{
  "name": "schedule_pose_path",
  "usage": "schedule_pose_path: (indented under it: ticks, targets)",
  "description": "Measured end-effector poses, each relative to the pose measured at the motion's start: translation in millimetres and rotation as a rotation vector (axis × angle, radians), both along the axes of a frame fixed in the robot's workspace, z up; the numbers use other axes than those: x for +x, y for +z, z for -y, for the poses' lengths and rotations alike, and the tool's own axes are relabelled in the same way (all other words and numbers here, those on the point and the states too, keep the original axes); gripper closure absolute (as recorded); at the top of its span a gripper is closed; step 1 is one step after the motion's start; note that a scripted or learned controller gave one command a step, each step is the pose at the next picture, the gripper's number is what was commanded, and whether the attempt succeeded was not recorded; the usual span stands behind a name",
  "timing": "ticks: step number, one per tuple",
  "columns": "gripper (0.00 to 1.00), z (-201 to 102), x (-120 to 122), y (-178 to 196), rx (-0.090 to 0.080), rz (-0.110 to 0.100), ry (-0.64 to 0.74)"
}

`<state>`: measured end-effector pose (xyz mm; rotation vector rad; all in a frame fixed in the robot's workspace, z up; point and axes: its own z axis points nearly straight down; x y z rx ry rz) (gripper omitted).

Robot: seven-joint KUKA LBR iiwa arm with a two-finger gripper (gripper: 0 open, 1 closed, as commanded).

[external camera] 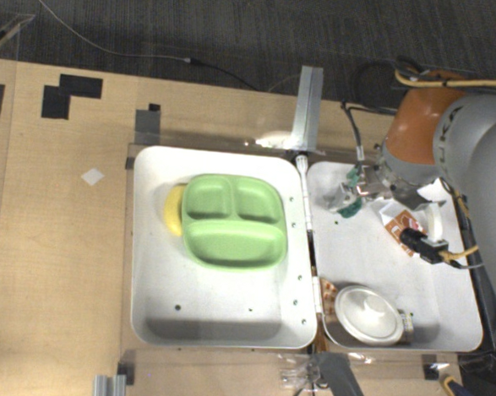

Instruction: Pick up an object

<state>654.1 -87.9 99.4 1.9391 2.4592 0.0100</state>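
Gripper [356, 190] sat low in the right bin's [442, 325] far corner, beside a small teal object [349, 208]. Grasp state unreadable. Pick judged unfinished; metal bowl [369, 314] and green divided tray [232, 220] untouched.

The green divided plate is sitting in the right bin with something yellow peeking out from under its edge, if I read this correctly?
Not quite. The camera view shows the green divided plate in the left bin, not the right one. The rest holds: something yellow peeks out from under the plate's left edge.
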Motion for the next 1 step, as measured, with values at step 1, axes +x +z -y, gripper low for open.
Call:
schedule_pose_path:
  ticks: [1]
  targets:
    - [1.00,50.2,-13.9,71.9,0.002,-0.010,-0.298]
